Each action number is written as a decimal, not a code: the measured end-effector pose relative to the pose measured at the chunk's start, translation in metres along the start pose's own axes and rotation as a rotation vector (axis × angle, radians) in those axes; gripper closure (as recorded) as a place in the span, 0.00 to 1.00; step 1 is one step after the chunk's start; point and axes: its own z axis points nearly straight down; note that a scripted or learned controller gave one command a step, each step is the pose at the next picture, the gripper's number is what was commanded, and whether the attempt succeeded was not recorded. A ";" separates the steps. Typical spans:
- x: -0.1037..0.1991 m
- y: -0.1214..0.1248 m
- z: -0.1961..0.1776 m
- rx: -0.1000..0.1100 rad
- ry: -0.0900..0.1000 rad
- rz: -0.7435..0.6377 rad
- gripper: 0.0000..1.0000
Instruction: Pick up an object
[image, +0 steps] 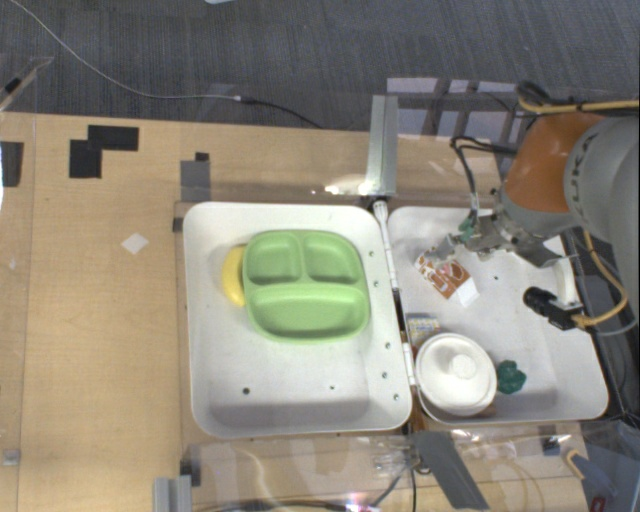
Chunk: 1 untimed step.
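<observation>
The gripper hangs low in the right bin, just beside the snack packet; whether it is apart or together I cannot tell. To do this well, it should centre over the packet, then descend straight, since flat packets slip easily.

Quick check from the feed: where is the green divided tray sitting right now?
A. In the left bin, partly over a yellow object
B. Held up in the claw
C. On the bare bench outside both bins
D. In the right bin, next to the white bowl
A: the green divided tray lies in the left bin, with a yellow object poking out along its left edge.
</observation>
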 end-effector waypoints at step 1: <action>0.023 -0.026 0.017 0.038 0.008 -0.068 0.00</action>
